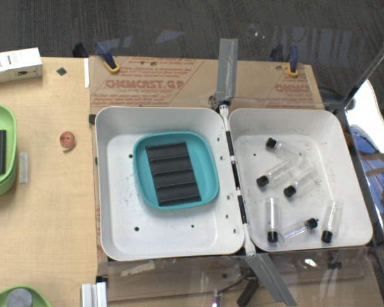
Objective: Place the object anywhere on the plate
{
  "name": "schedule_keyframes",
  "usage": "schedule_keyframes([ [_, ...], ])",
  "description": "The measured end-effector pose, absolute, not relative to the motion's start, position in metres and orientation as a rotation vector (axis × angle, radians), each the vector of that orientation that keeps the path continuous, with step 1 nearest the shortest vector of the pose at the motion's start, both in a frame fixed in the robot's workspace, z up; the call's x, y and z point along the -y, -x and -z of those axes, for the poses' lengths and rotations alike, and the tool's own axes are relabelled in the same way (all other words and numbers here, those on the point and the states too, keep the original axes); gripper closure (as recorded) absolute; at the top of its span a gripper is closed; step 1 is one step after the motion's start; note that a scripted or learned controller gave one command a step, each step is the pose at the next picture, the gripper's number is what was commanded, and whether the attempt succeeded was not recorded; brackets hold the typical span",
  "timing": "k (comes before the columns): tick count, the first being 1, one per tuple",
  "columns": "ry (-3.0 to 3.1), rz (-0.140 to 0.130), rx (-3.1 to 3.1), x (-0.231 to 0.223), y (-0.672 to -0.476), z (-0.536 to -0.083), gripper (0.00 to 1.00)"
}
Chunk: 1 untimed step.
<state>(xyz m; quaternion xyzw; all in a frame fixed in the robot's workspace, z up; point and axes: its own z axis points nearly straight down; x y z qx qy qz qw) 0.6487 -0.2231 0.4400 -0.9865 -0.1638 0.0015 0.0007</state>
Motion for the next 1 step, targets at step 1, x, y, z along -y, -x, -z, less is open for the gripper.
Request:
schedule_keyframes([
  [1, 3.116, -0.004, 0.389, 0.2231, -0.6523, -0.4404, 0.00],
])
